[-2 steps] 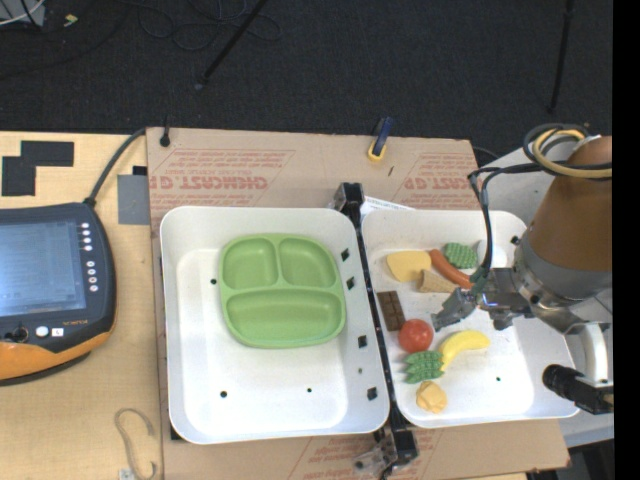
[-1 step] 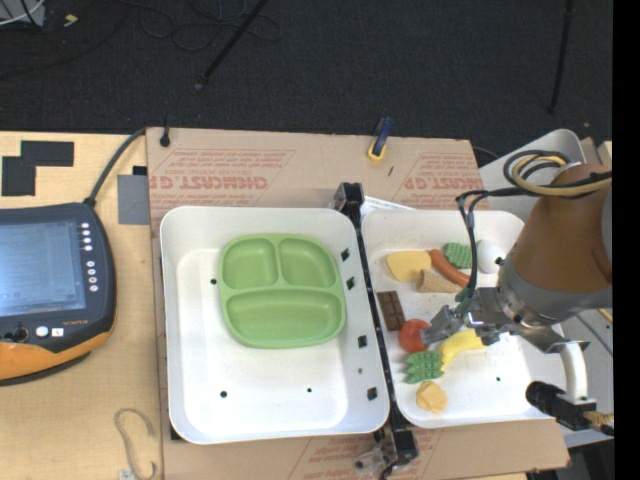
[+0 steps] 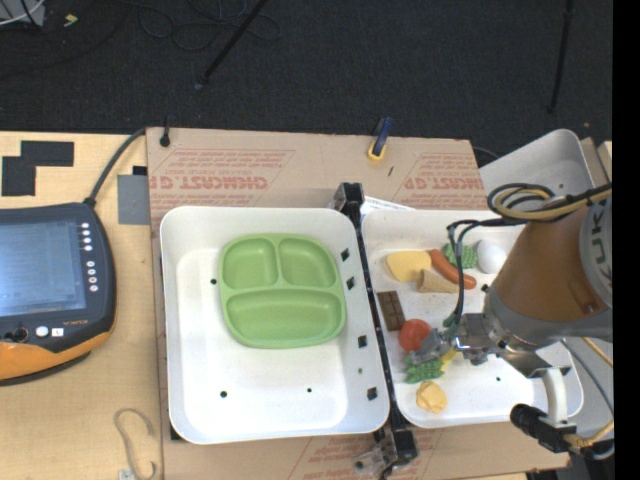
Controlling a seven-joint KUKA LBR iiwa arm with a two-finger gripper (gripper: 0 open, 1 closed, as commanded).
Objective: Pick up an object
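Camera view. You have the arm (image 3: 545,278) coming in from the right of the frame, its orange band over the right bin (image 3: 500,408). The gripper (image 3: 452,346) sits low in that bin, at lower centre-right of the frame, down among the toy food. Whether the fingers are apart or together, you cannot tell from here; the wrist and clutter blur them.

Candidates for the pick, all in the right bin: a red tomato-like piece (image 3: 414,334) just left of the gripper, a green leafy piece (image 3: 424,368) below it and seemingly touching the gripper tip, a yellow lump (image 3: 431,397) nearer the bottom edge, a brown bar (image 3: 391,310) by the divider. Further up: a yellow wedge (image 3: 407,265), a carrot-like piece (image 3: 450,267), a white egg-like piece (image 3: 490,256).

The left bin (image 3: 190,368) holds a green divided plate (image 3: 282,291).

Risks, as judged: the red and green pieces lie close together, so closing may nudge one aside or catch only an edge of the leafy piece, which could slip on lifting. A round piece may roll off towards the divider.
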